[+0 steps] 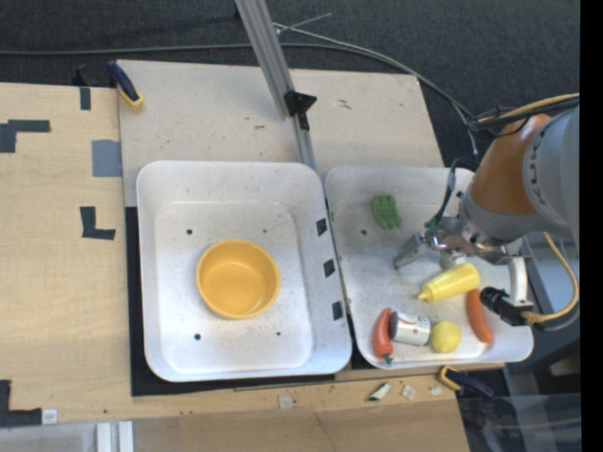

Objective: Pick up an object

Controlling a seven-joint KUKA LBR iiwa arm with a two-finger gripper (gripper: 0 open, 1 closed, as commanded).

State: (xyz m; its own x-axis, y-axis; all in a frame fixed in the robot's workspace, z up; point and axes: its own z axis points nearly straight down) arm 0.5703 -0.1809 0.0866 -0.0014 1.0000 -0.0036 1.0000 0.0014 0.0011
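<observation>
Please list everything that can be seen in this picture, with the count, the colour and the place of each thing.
bins: 2, white, side by side on the bench
bowl: 1, yellow, left bin
green toy: 1, green, right bin, far part
bottle: 1, yellow, right bin, lying by the pincer
can: 1, silver, right bin, near edge
lemon: 1, yellow, right of the can
carrots: 2, orange, one left of the can, one at the bin's right end
arm: 1, grey and orange, over the right bin
pincer: 1, grey, low in the right bin
</observation>
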